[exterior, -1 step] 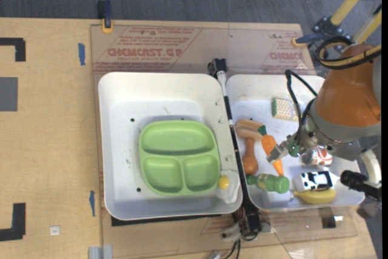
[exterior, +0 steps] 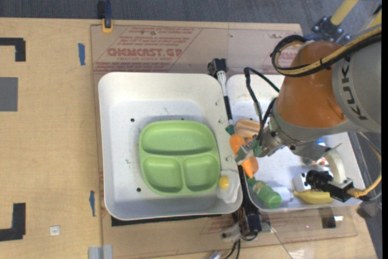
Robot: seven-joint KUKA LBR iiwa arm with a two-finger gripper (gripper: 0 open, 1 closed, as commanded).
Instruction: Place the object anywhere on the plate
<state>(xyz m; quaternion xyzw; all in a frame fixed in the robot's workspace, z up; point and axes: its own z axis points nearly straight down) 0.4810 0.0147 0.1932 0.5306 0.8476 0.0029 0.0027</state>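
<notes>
A green plate (exterior: pixel 179 156) with three compartments lies in the left white bin (exterior: pixel 121 106). My gripper (exterior: pixel 254 147) hangs low over the left side of the right bin (exterior: pixel 285 200), right of the plate. Orange pieces (exterior: pixel 237 144) and a tan piece (exterior: pixel 247 127) sit directly beside and under it. The wrist hides the gripper's tip, and I cannot tell whether it holds anything.
A small yellow object (exterior: pixel 224 181) rests on a pale piece at the plate's lower right corner. The right bin also holds a green object (exterior: pixel 266 194), a banana (exterior: pixel 312 196) and a black-and-white item (exterior: pixel 324 176). A black bar (exterior: pixel 225 100) runs between the bins.
</notes>
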